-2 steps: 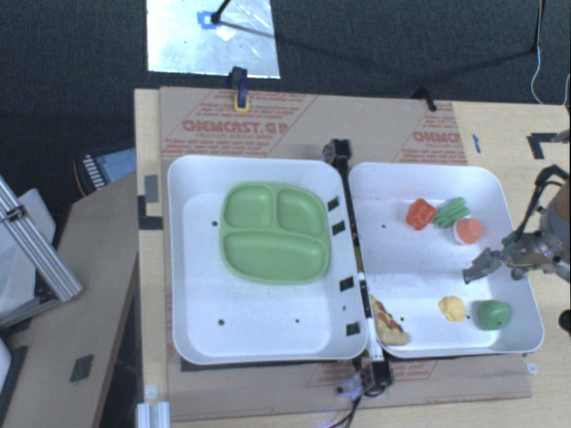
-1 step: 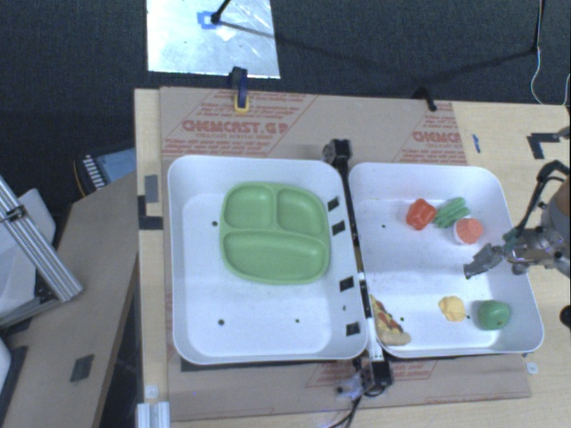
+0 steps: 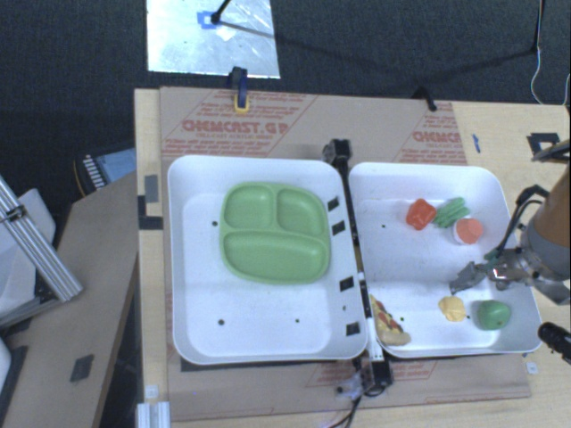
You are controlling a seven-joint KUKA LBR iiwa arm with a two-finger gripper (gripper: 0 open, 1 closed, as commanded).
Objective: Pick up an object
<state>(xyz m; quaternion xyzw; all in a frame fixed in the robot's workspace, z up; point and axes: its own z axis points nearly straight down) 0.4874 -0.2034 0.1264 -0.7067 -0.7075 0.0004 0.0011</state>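
While you set up this pick, take the table (image 3: 419, 127) first: it carries two white bins side by side, and the right bin (image 3: 401, 185) is your landmark for everything that follows. To that bin's left sits the left bin (image 3: 192, 266), holding only a green divided plate (image 3: 275, 233), which is too broad and flat to be an easy target.

Inside the right bin, near its far wall, you have an orange toy piece (image 3: 420, 214), a green ridged piece (image 3: 451, 210) touching it, and a round red-and-white piece (image 3: 468, 231) just beside those. Toward the bin's near wall lie a green rounded object (image 3: 492, 314) and a small yellow object (image 3: 452, 308), close together but apart. A mixed-colour food toy (image 3: 389, 322) lies against the bin's near-left corner.

The gripper (image 3: 477, 275) hovers over the middle-right of the right bin, just above the yellow and green objects. Its fingers look spread and nothing sits between them, so treat it as released.

I judge the yellow object the best candidate. You would do well to centre the gripper over it and come down straight, so one finger does not nudge the green neighbour. Close only when the fingers straddle it, then lift slowly.
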